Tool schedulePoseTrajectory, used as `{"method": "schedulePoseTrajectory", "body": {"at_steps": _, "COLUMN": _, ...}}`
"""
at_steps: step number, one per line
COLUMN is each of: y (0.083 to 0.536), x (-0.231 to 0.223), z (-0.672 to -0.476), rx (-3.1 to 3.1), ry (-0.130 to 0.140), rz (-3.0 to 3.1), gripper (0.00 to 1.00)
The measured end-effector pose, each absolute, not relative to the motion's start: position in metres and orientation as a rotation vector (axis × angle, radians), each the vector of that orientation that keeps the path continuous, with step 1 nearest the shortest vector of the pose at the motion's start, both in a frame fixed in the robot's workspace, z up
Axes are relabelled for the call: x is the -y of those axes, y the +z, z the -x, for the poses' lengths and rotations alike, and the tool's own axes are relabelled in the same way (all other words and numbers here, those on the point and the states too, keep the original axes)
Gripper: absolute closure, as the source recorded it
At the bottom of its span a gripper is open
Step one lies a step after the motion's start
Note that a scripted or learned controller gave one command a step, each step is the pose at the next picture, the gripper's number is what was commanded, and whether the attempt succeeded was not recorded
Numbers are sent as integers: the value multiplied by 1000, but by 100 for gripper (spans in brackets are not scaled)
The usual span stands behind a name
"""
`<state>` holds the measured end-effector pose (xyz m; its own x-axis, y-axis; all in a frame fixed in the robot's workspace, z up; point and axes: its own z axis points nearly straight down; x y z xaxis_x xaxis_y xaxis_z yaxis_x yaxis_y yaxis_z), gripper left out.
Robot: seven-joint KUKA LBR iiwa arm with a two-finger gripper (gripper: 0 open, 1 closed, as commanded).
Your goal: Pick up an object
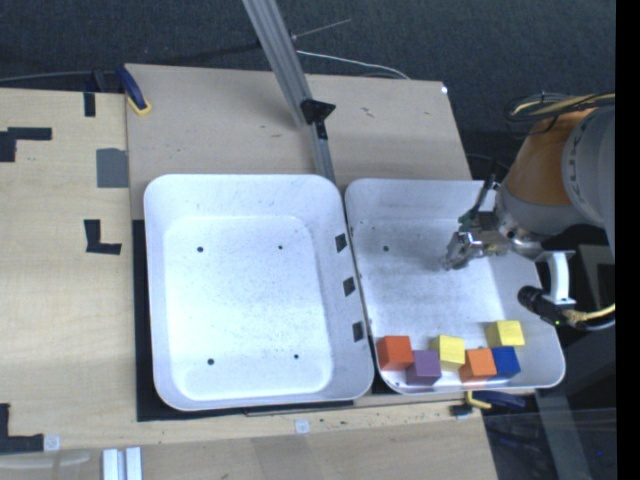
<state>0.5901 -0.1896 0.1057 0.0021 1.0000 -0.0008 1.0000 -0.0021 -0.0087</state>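
Several small blocks lie along the near edge of the right bin (420, 218): an orange block (395, 351), a purple block (426, 366), a yellow block (451, 350), a second orange block (480, 364), a blue block (505, 362) and another yellow block (508, 333). My gripper (458, 255) hangs over the right bin's middle right, well above and behind the blocks. Nothing shows between its fingers.
The left bin (160, 268) sits beside the right one on the wooden bench. A slanted metal rail (280, 48) runs from the top down to the gap between the bins. The arm's orange band (545, 163) is at the right.
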Motion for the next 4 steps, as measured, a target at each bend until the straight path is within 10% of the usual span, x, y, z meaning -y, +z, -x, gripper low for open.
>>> {"method": "schedulePoseTrajectory", "body": {"at_steps": 1, "y": 111, "x": 187, "z": -592, "rx": 2221, "ry": 2, "rz": 2220, "gripper": 0}}
{"method": "schedulePoseTrajectory", "body": {"at_steps": 4, "y": 191, "x": -4, "z": -557, "rx": 2226, "ry": 1, "rz": 2214, "gripper": 0}}
